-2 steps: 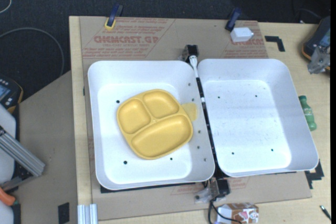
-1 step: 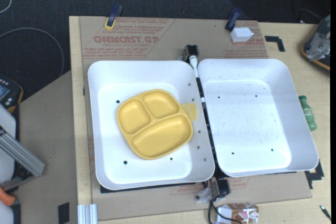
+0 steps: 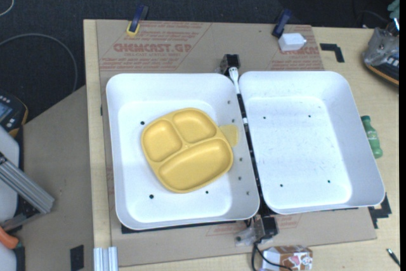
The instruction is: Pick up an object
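Observation:
A yellow divided plate (image 3: 185, 149) with three compartments lies flat in the left white bin (image 3: 127, 200), a little right of the bin's middle. A small yellow tab (image 3: 229, 134) pokes out from under its right edge. The right white bin (image 3: 304, 136) sits beside it, separated by a black seam.
Both bins rest on a brown cardboard sheet (image 3: 190, 41). Clamps (image 3: 136, 21) hold its far edge, and a white block (image 3: 292, 42) lies near the second clamp. A green piece (image 3: 372, 136) sits by the right bin's right rim. Wires and a small box (image 3: 288, 257) lie at the front.

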`<state>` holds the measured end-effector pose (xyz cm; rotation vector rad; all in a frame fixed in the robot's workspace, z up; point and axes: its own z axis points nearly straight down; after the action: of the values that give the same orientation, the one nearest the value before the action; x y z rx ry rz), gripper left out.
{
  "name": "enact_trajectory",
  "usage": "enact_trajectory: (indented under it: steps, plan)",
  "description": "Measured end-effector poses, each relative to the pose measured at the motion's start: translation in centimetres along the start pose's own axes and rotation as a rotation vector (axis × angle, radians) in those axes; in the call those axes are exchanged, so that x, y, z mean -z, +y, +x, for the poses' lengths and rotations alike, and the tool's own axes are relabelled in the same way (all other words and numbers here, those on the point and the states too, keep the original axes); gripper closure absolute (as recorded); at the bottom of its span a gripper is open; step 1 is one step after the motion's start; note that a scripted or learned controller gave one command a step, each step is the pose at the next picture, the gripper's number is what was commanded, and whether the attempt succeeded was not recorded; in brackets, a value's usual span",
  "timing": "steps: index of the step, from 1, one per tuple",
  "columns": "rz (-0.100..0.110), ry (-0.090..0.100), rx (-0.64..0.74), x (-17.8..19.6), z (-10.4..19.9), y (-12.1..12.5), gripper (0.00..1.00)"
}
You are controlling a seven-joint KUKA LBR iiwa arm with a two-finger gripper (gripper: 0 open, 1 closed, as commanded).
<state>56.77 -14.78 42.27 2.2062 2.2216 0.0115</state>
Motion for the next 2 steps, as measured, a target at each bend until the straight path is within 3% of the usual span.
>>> enact_trajectory:
  steps: [1, 2]
  plan:
    - [0.015, 0.007, 0.005, -0.5, 10.4, -2.0, 1.0]
    - [0.023, 0.005, 0.0, -8.2, 16.5, -5.3, 1.0]
